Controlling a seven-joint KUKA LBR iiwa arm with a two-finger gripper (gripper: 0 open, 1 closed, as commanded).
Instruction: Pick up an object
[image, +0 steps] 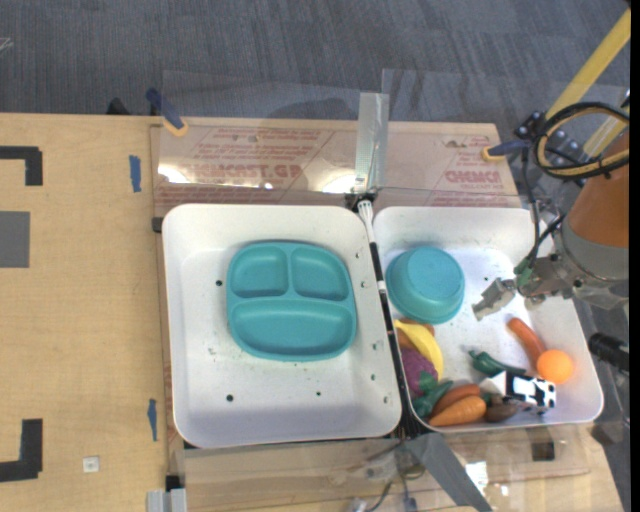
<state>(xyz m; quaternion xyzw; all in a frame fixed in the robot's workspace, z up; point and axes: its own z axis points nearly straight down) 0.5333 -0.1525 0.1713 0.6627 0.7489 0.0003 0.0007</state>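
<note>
Gripper (497, 296) hung above right bin (590, 405), near its right wall, fingers a little apart, nothing between them | just left: upturned teal bowl (426, 283) | below: carrot (525, 336), orange ball (555, 366), toy cow (530, 389), banana (422, 345) | left bin (185, 330): teal divided plate (291, 300).

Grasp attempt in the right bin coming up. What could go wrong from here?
1. Toys crowd the near corner: the orange ball touches the carrot, with the cow just beside them, so a grasp may nudge neighbours or close on two.
2. The end effector hangs close to the teal bowl; descending there may clip its rim.
</note>
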